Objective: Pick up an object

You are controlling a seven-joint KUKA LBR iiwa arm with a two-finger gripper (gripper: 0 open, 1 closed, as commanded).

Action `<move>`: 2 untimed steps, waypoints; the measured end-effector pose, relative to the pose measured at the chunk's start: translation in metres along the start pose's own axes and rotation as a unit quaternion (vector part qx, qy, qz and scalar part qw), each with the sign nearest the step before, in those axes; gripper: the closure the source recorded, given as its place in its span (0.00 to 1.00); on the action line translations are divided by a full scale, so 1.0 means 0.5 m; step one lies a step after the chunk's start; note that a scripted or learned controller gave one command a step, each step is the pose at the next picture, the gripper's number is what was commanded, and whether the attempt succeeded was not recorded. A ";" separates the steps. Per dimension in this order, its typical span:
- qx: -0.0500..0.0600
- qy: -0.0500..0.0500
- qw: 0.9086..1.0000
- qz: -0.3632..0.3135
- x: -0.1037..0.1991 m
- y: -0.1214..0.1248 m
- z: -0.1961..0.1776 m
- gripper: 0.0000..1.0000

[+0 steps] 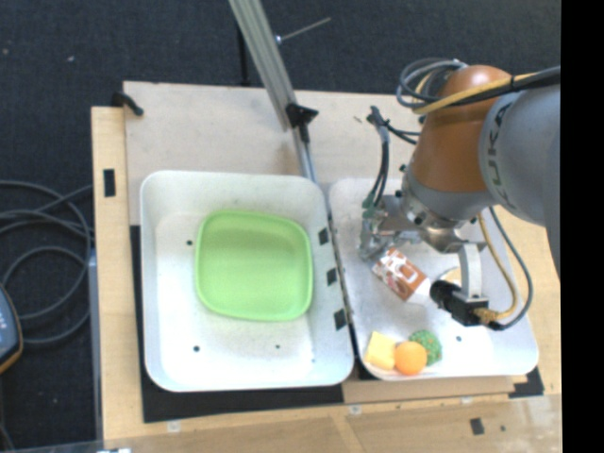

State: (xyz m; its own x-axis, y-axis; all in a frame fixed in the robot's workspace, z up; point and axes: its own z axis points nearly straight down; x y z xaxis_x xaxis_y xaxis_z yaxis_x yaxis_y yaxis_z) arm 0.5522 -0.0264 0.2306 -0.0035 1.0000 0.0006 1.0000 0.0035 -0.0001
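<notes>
Orange and round, a small ball-like fruit sits at the near edge of the right bin, touching a yellow block on its left and a green knobbly piece on its right. These three are clustered together on a small white dish at the bin's near rim. Just beyond them, toward the middle of that bin, a small package in white with orange-red markings lies tilted. The gripper hangs right above the package's far-left end; whether it is open, closed or touching the package I cannot tell. A black fitting on the wrist juts out to the right of the package. In the left bin, a light green square plate lies flat near the centre. Farther back, a grey metal rail slants up from between the bins.
</notes>
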 end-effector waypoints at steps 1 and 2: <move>0.000 0.000 1.000 0.000 0.093 0.034 0.009 1.00; 0.000 0.000 1.000 0.000 0.166 0.097 0.005 1.00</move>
